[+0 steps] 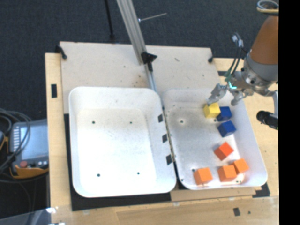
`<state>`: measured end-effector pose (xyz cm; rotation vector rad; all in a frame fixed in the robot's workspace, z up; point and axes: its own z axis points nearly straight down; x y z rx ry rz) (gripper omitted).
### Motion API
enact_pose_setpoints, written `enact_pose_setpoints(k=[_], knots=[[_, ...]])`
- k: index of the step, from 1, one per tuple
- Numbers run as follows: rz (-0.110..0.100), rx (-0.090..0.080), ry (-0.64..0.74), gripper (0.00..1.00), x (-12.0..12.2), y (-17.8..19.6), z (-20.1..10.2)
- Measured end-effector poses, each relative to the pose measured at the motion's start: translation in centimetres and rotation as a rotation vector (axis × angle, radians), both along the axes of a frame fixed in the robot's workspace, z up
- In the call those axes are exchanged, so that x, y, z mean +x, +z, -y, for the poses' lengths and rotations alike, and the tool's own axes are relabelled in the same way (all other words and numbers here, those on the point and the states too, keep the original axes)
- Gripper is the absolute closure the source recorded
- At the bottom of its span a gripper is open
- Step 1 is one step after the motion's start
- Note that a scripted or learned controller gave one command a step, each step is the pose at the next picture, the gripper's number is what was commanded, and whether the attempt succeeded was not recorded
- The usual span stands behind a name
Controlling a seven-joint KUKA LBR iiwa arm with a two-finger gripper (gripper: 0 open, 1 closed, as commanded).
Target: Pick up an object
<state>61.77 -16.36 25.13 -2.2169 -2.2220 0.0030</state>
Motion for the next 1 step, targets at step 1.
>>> enact_pose_setpoints(k=[1], knots=[[0.004,-0.002,0.001,0.0,0.08,0.26,0.01]])
